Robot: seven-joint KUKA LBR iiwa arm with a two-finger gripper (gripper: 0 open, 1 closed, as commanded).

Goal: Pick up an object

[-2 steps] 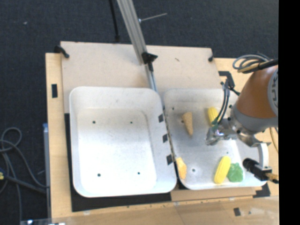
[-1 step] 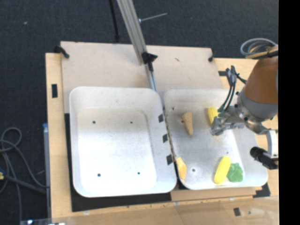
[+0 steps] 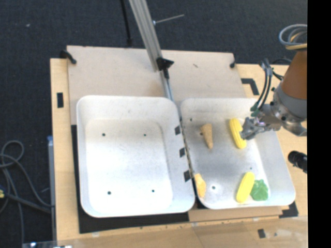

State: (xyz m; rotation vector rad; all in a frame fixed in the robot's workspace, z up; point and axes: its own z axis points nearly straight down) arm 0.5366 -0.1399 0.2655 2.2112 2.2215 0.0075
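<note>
Objects in right bin (image 3: 269, 154): two corn cobs (image 3: 237, 133), two cones (image 3: 207, 136); tool (image 3: 249, 130) grip unclear.

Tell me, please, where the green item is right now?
The green item lies in the right bin's near right corner, touching a yellow corn cob on its left.

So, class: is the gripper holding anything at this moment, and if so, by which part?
It cannot be told. The gripper sits right beside the upper yellow corn cob in the right bin, near its top end, but no object is clearly seen between its fingers.
</note>
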